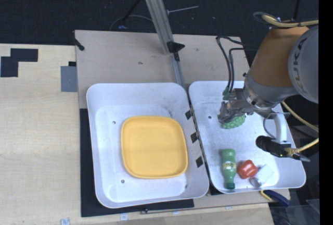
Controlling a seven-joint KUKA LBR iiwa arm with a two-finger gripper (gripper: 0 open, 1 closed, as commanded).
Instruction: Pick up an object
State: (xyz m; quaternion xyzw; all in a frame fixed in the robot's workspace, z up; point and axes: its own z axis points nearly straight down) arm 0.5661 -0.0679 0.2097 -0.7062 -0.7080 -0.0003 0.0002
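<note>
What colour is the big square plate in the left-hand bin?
The plate is plain yellow, with no pattern, seen clearly in the camera view.

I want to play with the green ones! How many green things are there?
2: a green plastic bottle lying near the right white bin's front, and a green bumpy lump under the gripper. It may hide more.

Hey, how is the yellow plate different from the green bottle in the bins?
The yellow plate is far bigger than the green bottle. The plate is flat, square and rounded at the corners; the bottle is slim and lies on its side. The plate sits alone in the left bin; the bottle lies beside a red object in the right bin. Both rest on bin floors.
</note>
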